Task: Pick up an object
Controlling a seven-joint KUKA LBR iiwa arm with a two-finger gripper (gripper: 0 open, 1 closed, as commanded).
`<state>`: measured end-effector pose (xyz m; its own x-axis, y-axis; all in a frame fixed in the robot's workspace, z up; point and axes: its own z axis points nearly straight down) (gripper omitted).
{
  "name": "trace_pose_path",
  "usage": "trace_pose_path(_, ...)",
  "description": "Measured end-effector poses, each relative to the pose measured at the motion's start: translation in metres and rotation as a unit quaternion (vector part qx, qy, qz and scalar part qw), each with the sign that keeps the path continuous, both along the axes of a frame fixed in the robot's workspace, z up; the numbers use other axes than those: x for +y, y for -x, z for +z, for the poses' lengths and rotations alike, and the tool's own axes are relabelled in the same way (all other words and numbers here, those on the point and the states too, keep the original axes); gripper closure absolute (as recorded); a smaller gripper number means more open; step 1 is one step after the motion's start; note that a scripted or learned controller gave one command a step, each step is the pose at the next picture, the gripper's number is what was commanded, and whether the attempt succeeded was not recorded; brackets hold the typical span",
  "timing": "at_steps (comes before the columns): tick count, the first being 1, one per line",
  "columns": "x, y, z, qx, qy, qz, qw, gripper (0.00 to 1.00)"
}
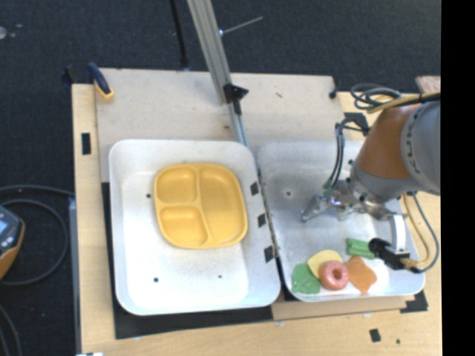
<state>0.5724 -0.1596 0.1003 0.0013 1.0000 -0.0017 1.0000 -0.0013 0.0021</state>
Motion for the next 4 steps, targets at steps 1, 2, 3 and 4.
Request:
trace_pose_path(1, -0.001, -0.002, 0.013, -0.003, 0.0000, -0.002, 1.0000, 1.00)
trace_pose_path(2, -0.008, -0.001, 0.058, -0.002, 0.0004, -0.002, 1.0000, 1.00)
trace_pose_path(3, -0.002, -0.002, 0.120, -0.003, 0.0004, 0.002, 1.0000, 1.00)
trace_pose_path(4, -0.008, 0.003, 0.181, -0.003, 0.0008, 0.002, 1.0000, 1.00)
